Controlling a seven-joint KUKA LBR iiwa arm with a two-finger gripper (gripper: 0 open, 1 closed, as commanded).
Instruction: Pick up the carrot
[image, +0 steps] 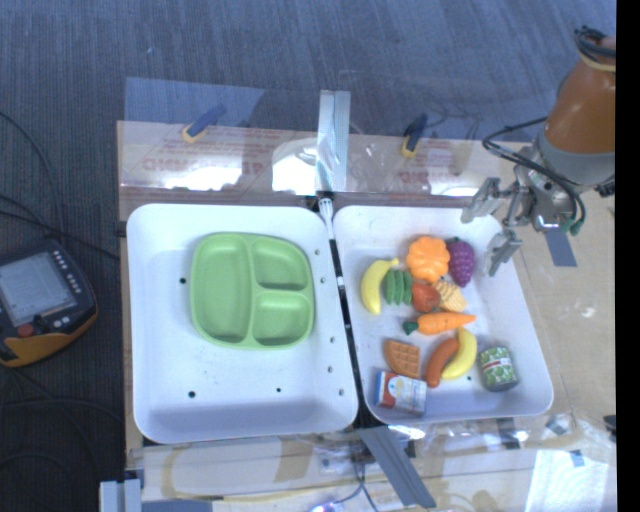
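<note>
Since the carrot is lying on its side near the middle of the right bin, orange tip pointing right and green top left, I am treating it as a light, stiff, smooth plastic toy that could slip. I am judging the thick mid-body the best hold, jaws closing across its width. It is touching the corn above, with the tomato just beside and the sausage just below, so room is tight. The gripper is hovering over the bin's upper right corner, well apart from the carrot, fingers spread wide and holding nothing, wrist angled down from the right.
</note>
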